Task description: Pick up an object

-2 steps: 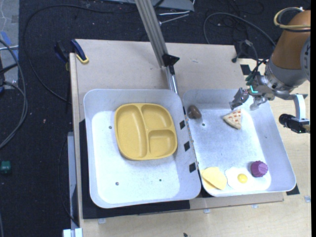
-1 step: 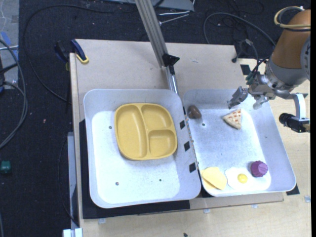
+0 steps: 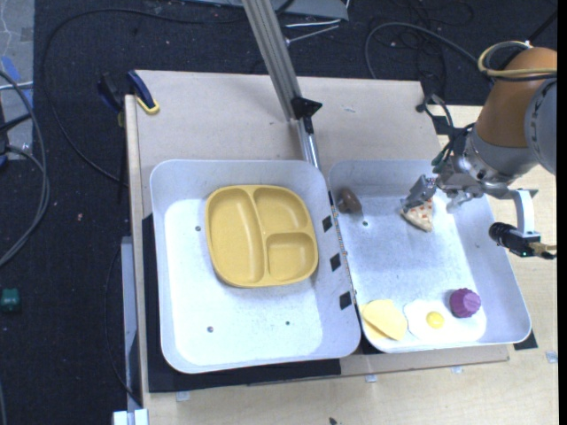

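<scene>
Pizza slice (image 3: 420, 213) lies in the right bin (image 3: 443, 255) near its far side, long axis slanting from upper left to lower right. Left bin (image 3: 177, 326) holds a yellow divided plate (image 3: 262, 235). Right bin also has a brown lump (image 3: 351, 202), yellow chip (image 3: 384, 318), fried egg (image 3: 431, 319), purple cup (image 3: 464, 303). Tan bench, dark cabled floor around it. Gripper (image 3: 427, 190) sits right over the slice, touching or nearly; jaw opening and hold: cannot tell.

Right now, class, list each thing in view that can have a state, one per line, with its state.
Yellow divided tray: upright in the left bin, compartments bare.
Pizza slice: lying in the right bin, at the pincer.
Fried egg: lying flat.
Purple piece: resting beside the egg.
Yellow slice: flat at the bin's near edge.
Brown piece: resting near the divider.
</scene>
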Tool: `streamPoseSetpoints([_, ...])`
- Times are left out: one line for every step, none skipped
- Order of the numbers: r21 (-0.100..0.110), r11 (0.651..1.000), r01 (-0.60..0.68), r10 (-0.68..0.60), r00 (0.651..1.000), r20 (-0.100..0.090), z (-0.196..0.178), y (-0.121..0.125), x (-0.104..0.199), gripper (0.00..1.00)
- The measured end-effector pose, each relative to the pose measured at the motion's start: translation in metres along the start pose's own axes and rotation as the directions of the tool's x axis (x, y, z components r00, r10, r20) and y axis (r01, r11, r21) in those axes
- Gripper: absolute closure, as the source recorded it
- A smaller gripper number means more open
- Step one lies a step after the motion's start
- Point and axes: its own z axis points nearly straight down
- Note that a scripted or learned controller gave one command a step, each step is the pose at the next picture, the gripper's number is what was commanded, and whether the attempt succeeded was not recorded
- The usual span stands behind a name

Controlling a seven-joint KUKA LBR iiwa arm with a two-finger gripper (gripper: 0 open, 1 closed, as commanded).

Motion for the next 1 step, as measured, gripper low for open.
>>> streamPoseSetpoints([0.0, 1.0, 0.001, -0.001, 1.0, -0.001, 0.0538, -0.0007, 0.0006, 0.0])
